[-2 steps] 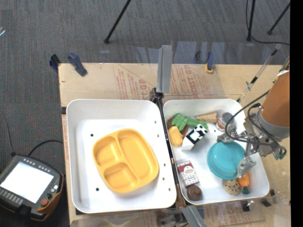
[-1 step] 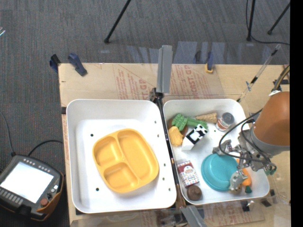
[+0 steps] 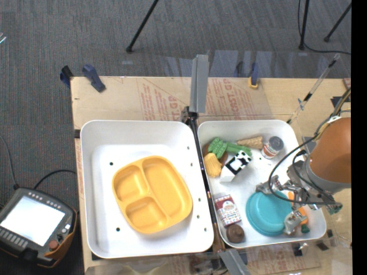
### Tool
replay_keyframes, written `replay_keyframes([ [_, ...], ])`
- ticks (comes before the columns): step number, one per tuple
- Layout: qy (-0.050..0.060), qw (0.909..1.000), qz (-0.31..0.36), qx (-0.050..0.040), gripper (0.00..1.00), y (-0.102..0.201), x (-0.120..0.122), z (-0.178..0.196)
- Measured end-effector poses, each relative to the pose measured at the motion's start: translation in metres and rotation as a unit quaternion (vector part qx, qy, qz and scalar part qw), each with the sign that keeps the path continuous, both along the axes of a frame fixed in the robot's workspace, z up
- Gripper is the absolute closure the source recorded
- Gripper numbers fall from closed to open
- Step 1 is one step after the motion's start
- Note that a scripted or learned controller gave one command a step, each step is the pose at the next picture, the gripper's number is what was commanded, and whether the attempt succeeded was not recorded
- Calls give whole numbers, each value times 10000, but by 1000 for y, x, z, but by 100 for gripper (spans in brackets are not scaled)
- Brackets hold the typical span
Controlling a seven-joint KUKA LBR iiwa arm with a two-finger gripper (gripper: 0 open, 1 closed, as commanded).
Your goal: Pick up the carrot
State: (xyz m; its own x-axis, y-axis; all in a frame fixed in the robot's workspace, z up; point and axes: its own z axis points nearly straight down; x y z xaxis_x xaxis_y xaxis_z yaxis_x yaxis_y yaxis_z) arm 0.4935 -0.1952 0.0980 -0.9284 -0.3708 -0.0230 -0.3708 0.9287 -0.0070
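The carrot [image 3: 301, 212] shows as a small orange patch in the right bin's [image 3: 287, 128] near right corner, just right of a teal bowl [image 3: 267, 213]. Most of it is hidden by the arm's wrist. My gripper [image 3: 295, 209] hangs directly over that spot, low in the bin, with the grey arm and its orange band [image 3: 335, 150] reaching in from the right. Whether the carrot is touched or held is hidden by the wrist.
The right bin also holds a green vegetable [image 3: 221, 147], a yellow corn piece [image 3: 213, 165], a black-and-white cube [image 3: 237, 162], a tan piece [image 3: 250, 142], a small can [image 3: 273, 146], a red box [image 3: 227, 209] and a brown doughnut [image 3: 234, 232]. A yellow divided plate [image 3: 151, 194] lies in the left bin [image 3: 97, 136].
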Motion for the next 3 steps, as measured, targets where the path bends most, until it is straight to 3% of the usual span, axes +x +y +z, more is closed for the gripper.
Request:
replay_keyframes([
  [1, -9, 10000, 44, 5, 100, 4, 2, 9],
  [2, 102, 9998, 171, -6, 100, 20, 7, 64],
  [3, 97, 9962, 867, -14, 100, -9, 41, 128],
])
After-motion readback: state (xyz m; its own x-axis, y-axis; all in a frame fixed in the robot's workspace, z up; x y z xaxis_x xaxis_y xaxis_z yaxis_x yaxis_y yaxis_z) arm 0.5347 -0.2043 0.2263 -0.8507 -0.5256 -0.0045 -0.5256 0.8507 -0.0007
